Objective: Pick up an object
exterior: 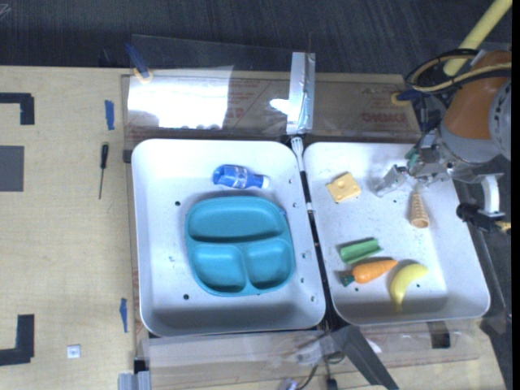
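Observation:
In the right bin (pixel 455 299) lie a yellow cheese wedge (pixel 343 188), a tan ice-cream cone (pixel 418 210), a green pepper-like piece (pixel 358 249), an orange carrot (pixel 371 271) and a yellow banana (pixel 405 281). My gripper (pixel 393 178) hovers over the bin's far right part, between the cheese and the cone, pointing left. Nothing shows between its metal fingers. The grey arm with its orange band (pixel 470 114) comes in from the upper right.
The left bin (pixel 154 218) holds a teal divided tray (pixel 239 244) and a small blue-and-white bottle (pixel 238 178) lying behind it. A clear plastic sheet (pixel 211 96) and a metal divider post (pixel 301 92) stand behind the bins. Cables hang by the arm.

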Robot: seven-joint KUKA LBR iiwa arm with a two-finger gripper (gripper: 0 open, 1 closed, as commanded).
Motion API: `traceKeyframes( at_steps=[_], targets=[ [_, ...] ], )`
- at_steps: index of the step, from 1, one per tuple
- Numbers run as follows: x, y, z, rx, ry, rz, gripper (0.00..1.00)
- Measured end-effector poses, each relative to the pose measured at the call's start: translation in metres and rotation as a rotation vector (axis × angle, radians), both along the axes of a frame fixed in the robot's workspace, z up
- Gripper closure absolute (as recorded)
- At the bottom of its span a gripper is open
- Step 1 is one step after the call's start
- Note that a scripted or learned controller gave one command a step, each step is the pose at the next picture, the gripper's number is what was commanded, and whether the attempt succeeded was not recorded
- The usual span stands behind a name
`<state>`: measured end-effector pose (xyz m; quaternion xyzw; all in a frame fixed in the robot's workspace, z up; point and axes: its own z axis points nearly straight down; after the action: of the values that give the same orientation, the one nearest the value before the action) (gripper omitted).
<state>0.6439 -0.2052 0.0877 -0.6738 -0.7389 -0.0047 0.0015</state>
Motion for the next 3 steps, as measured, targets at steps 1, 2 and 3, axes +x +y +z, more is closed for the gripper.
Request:
traceKeyframes(
  at_steps=[1,2,3],
  targets=[
    [-0.044,-0.005,0.001,0.005,-0.003,0.067,0.0],
    [-0.095,-0.004,0.002,0.002,-0.004,0.032,0.0],
    [-0.095,-0.007,0.012,-0.007,-0.009,0.03,1.0]
  ],
)
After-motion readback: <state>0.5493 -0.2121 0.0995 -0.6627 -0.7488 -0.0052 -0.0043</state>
